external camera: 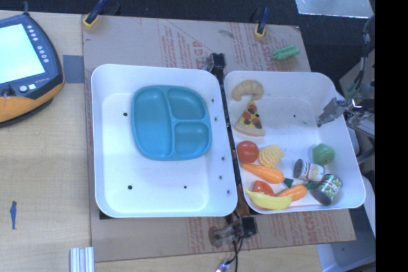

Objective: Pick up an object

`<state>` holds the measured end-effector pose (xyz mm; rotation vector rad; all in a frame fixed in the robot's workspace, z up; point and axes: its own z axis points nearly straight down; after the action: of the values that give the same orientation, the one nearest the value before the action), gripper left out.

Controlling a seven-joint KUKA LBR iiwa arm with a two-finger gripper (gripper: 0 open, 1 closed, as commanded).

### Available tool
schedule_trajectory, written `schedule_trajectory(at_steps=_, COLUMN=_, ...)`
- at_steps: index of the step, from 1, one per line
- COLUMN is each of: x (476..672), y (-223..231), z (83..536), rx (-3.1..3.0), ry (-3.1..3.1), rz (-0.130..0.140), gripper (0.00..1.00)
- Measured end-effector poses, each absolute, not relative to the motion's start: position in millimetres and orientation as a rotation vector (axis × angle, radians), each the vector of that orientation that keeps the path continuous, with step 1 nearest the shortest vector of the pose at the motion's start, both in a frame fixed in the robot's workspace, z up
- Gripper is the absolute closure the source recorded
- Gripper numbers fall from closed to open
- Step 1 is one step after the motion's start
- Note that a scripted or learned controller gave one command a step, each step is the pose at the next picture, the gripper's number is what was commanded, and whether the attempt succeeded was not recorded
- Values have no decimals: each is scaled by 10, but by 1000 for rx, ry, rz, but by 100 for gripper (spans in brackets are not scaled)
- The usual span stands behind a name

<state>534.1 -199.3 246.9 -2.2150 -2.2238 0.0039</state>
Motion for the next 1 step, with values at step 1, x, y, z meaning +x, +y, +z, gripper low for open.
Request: schedule_trajectory(at_steps=1, x=5204, y=-1478, z=1155, rx=-2212, ry=-2225, rz=5, gripper=0)
